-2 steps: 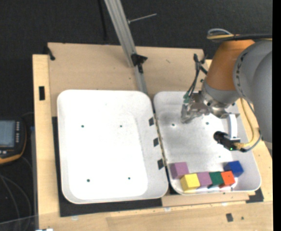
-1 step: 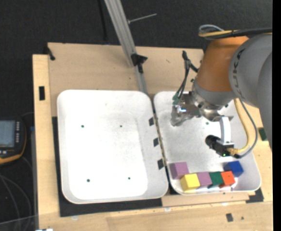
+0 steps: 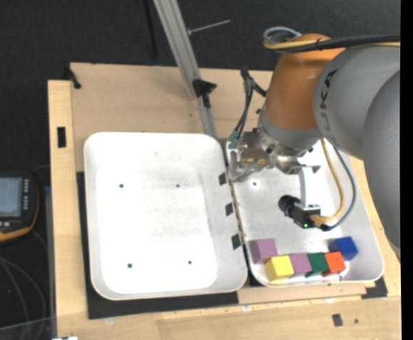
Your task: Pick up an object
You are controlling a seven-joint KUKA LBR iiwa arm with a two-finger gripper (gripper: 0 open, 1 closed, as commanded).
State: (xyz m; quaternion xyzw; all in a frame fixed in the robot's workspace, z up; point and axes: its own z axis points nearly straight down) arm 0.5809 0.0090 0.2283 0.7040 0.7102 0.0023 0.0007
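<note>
Single fixed camera above bench (image 3: 61,190), looking down aslant on both bins (image 3: 156,211).

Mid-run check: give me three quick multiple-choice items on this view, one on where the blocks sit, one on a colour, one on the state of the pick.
1. Where do the blocks lie?
A. Left bin's middle
B. Near edge of the right bin
C. On the bench outside the bins

2. What colour is the block closest to the divider between the bins?
A. Purple
B. Blue
C. Orange

3. How do the blocks stand with regard to the arm?
A. One hangs lifted above the bin
B. All rest in the bin, apart from the arm
C. All are stacked in one tower

Answers:
1 B: the blocks cluster along the near rim of the right bin.
2 A: the purple block lies leftmost.
3 B: the yellow block, blue block and the others lie on the floor, while the arm is farther back.
</note>
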